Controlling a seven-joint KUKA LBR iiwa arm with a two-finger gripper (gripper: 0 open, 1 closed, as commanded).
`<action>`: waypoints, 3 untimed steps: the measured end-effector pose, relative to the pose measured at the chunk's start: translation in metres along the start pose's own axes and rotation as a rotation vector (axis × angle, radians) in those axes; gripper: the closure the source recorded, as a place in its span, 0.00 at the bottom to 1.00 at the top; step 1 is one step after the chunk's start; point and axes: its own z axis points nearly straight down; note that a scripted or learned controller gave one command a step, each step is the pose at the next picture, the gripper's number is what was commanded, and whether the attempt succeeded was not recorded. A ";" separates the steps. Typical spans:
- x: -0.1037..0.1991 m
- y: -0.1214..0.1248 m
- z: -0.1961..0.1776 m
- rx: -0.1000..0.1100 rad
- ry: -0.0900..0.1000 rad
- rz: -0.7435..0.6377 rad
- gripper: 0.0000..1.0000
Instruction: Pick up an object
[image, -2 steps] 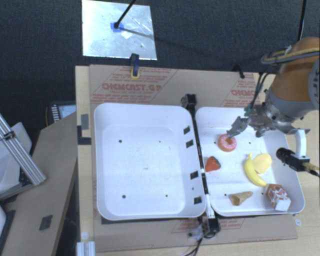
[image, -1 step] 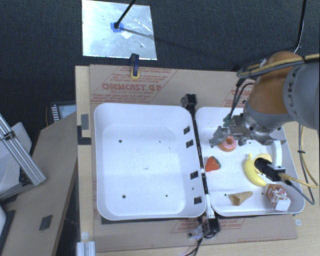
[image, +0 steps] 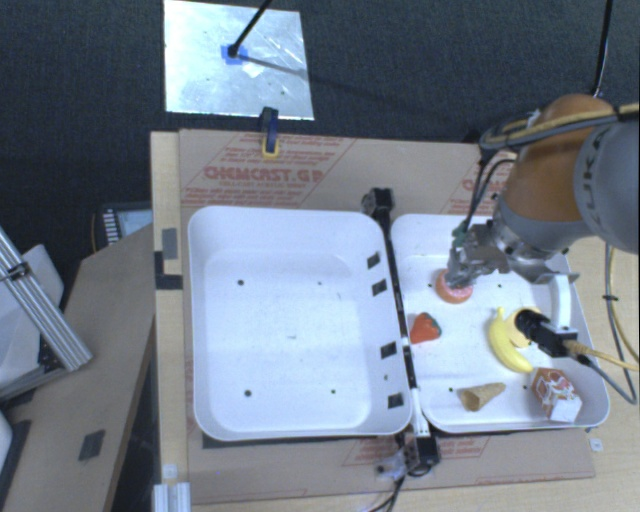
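My gripper (image: 461, 276) hangs low over the upper middle of the right bin (image: 420, 235), straight above a small orange-pink round object (image: 454, 290) that peeks out under its tip. Whether that object sits between the fingers is hidden by the gripper body. A red strawberry (image: 426, 327) lies at the bin's left side, below and left of the gripper. A yellow banana (image: 506, 342) rests to the lower right. Near the front edge lies a tan cone-shaped piece (image: 481, 396), and a red-and-white boxy object (image: 556, 392) fills the front right corner.
The left bin (image: 290, 320) stands beside the right one, with a black clipped divider (image: 392, 300) between them. Both sit on a cardboard sheet (image: 300, 170). A shiny foil square (image: 238, 58) lies beyond the bench at the back.
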 end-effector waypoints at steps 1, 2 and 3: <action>0.000 0.000 0.000 0.001 0.000 0.000 0.00; -0.056 0.057 0.026 -0.001 -0.003 0.006 0.00; -0.066 0.044 -0.010 0.000 -0.001 0.005 0.00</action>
